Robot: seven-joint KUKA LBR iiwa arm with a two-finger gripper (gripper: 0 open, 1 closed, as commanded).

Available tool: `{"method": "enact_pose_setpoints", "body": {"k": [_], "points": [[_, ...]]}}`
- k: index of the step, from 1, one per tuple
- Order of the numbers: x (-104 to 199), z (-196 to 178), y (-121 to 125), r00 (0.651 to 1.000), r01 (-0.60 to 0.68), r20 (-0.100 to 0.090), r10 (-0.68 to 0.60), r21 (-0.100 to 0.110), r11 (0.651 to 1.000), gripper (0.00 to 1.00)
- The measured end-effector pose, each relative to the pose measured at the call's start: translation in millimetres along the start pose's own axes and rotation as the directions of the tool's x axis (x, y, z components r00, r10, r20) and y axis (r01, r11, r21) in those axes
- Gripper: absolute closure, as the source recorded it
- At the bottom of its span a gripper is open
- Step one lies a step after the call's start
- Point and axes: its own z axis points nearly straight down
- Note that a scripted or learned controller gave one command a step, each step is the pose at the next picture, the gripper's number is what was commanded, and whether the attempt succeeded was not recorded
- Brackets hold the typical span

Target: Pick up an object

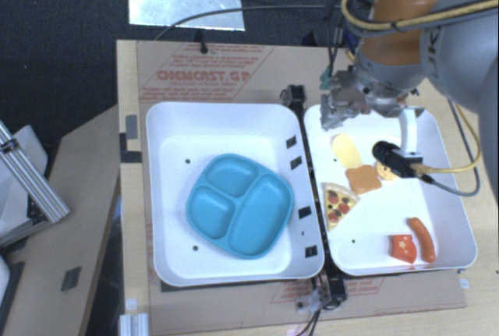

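Nearest in the right bin (pixel 448 206) lie a red wedge (pixel 402 248) and a sausage (pixel 422 238), touching. Further back are a pizza slice (pixel 337 203), a brown square (pixel 363 178) and a pale yellow piece (pixel 345 147). The left bin (pixel 179 139) holds a blue divided plate (pixel 239 204). The gripper (pixel 337 111) hangs just beyond the yellow piece; I cannot tell whether it is open or closed.

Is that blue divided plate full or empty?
Empty. All three compartments of the blue plate show bare blue; the pizza slice and sausage lie in the other bin.
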Motion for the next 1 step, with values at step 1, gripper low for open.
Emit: {"method": "enact_pose_setpoints", "body": {"k": [1], "points": [[51.0, 11.1, 28.5, 1.000, 0.000, 0.000, 0.000, 0.000, 1.000, 1.00]]}}
